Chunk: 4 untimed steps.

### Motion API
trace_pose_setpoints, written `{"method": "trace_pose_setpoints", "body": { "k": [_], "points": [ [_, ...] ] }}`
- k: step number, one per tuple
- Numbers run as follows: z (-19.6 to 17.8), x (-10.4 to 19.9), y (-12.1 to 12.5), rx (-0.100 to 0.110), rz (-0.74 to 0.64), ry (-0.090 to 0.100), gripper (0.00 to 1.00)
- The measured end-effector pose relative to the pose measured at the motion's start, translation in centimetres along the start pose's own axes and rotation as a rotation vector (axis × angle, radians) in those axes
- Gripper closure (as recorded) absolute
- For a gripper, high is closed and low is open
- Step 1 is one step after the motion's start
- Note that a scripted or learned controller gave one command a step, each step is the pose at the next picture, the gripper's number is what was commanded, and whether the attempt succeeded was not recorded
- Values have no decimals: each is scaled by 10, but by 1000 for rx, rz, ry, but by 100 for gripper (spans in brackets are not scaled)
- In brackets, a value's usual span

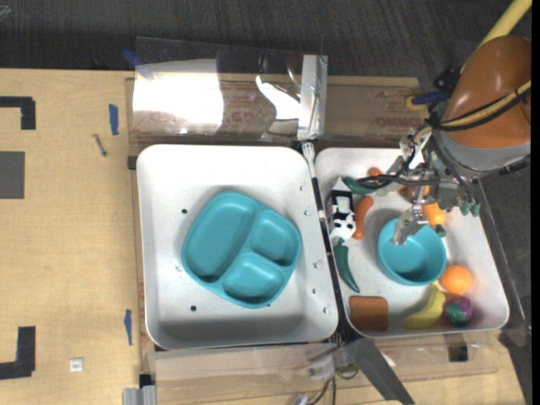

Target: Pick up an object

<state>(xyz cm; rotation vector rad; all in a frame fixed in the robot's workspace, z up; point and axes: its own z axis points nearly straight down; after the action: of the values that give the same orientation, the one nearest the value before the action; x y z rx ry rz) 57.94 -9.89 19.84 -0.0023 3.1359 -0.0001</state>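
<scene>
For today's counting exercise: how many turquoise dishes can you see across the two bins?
2. A divided turquoise plate lies in the middle of the left bin. A round turquoise bowl sits in the right bin, just below the gripper. The arm may hide other items.

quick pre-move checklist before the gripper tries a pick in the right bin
1. Gripper over the right bin: ok, at the blue bowl's upper rim.
2. Object between the fingers: cannot tell.
3. Targets within the bin: ok, orange, banana, brown block, green chili, carrot.
4. Clutter near the gripper: not ok, small orange item and carrot close by.
5. Left bin holds the divided blue plate: ok.
</scene>
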Motion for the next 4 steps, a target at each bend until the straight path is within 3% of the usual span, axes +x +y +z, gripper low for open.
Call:
{"method": "trace_pose_setpoints", "body": {
  "k": [1, 3, 4],
  "points": [
    [98, -27, -13, 1, 39, -11, 0],
    [107, -28, -5, 1, 212, -8, 0],
    [108, -35, -1, 1, 224, -8, 0]
  ]
}}
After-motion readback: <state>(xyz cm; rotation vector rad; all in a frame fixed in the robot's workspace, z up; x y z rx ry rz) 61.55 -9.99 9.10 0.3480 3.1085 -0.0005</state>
